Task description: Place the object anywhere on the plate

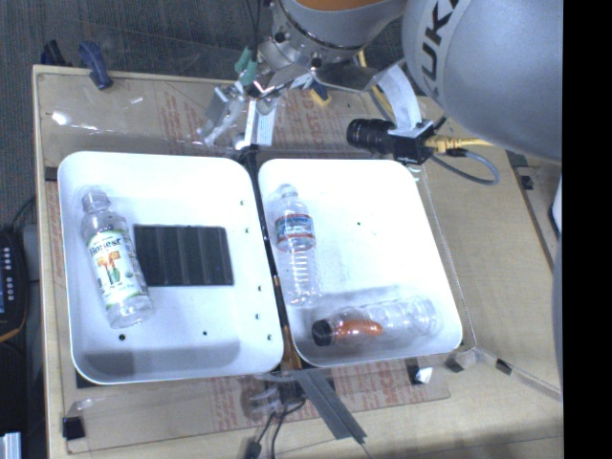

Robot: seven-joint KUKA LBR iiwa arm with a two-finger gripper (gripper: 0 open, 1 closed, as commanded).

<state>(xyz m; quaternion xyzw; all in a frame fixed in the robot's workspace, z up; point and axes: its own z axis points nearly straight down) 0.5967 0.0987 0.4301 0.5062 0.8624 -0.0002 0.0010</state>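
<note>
The counter (497,256) carries two shallow white bins side by side. In the left bin (76,175) a dark rectangular plate (184,255) with ribs lies flat near the middle. Just beside its left edge lies a clear bottle with a green and white label (113,256), its cap toward the far side of the bin; it seems to touch the plate's edge or nearly so.

In the right bin (382,208) a clear water bottle with a blue and red label (295,247) lies along the left wall, cap toward the far side. Near the front wall lies another clear bottle with a dark cap and an orange-red part inside (373,325), on its side, cap toward the left.

The grey arm (488,46) with its orange band reaches in from the right at the top. The hand (234,122) hangs above the counter behind the bins, near the place where both bins meet. Its fingers stand apart and hold nothing between them.
</note>
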